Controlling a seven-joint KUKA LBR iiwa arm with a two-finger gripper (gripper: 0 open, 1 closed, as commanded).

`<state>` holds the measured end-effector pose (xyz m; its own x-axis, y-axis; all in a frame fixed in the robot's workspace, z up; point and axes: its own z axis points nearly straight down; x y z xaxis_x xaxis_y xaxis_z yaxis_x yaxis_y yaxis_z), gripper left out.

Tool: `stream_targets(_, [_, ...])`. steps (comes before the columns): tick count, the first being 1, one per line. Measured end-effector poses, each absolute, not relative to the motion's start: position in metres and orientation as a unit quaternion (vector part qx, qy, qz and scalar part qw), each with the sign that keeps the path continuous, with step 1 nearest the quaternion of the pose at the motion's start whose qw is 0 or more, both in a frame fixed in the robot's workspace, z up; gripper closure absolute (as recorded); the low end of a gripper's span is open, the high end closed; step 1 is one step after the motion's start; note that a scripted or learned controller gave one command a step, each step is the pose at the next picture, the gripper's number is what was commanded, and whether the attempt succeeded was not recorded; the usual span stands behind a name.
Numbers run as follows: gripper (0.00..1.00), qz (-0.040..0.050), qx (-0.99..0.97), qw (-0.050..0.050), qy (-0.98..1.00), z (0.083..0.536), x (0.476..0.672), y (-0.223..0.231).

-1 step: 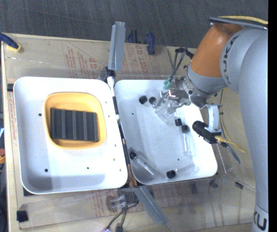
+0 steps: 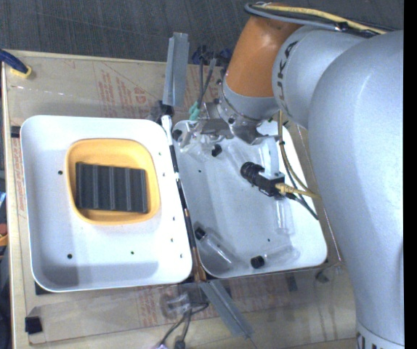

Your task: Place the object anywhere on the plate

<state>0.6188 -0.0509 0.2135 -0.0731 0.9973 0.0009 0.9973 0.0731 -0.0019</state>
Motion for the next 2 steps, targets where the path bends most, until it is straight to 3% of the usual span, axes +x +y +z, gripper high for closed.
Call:
stream_targets(1, [1.0, 0.0003, -0.576, 0.0, -0.818, 0.1999, 0.641, -0.0178])
stream_targets(2, [0.0, 0.0003, -0.576, 0.0, -0.817, 0.2001, 0.6411, -0.0178])
